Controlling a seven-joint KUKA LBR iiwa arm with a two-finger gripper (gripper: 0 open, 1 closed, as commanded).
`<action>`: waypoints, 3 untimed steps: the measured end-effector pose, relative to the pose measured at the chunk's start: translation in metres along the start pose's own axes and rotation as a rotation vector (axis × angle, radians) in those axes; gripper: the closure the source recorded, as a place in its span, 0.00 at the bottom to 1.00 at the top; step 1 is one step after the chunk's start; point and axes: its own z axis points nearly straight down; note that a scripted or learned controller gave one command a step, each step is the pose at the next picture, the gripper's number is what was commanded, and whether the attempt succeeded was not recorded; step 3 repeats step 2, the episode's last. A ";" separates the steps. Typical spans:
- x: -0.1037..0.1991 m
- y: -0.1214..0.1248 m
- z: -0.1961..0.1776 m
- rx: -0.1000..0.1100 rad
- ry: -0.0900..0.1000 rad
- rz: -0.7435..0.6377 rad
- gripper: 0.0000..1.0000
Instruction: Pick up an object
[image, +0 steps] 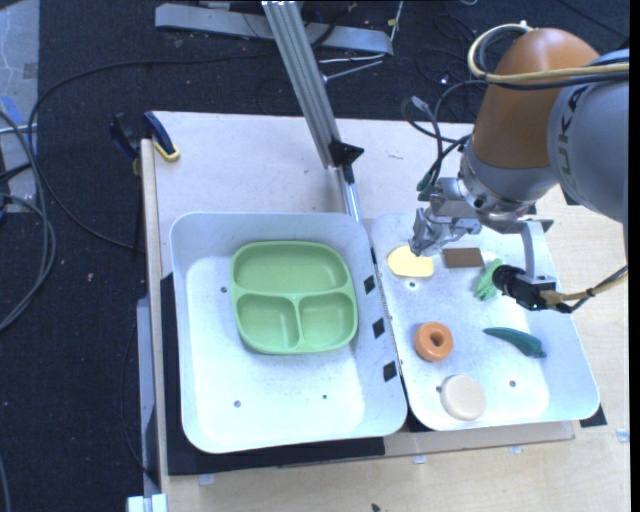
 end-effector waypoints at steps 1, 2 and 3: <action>0.046 0.010 -0.001 -0.002 -0.001 0.000 1.00; 0.091 0.024 0.001 -0.002 0.000 0.000 1.00; 0.091 0.024 0.001 -0.002 0.000 0.000 1.00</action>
